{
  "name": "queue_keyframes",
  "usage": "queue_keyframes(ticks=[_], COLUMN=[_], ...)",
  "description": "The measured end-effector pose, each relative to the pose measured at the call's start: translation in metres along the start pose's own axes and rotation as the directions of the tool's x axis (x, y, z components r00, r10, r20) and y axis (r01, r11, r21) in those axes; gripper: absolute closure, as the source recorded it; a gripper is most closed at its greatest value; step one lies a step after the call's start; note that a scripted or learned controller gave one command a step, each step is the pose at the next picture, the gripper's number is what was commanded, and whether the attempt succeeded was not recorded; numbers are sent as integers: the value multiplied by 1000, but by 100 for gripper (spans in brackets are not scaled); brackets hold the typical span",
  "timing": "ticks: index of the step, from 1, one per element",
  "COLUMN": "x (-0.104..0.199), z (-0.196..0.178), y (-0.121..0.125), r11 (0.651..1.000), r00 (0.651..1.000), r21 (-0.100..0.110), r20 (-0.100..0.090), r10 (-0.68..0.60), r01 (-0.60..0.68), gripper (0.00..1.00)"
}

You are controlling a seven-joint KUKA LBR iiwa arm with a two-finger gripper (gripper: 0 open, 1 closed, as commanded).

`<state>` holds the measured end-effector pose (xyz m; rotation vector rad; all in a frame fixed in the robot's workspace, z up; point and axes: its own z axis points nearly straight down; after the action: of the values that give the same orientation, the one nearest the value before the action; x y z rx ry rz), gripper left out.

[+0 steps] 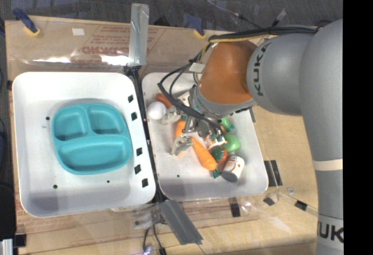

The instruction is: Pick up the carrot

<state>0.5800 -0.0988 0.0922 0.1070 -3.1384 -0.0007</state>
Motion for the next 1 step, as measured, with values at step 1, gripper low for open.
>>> queue_keyframes(ticks=[1], x=[-2], z=[-11], y=[1], r11=[1000], r00=[1000], r21=[1], r20=[3], r10=[-6], r01=[6], gripper=[100])
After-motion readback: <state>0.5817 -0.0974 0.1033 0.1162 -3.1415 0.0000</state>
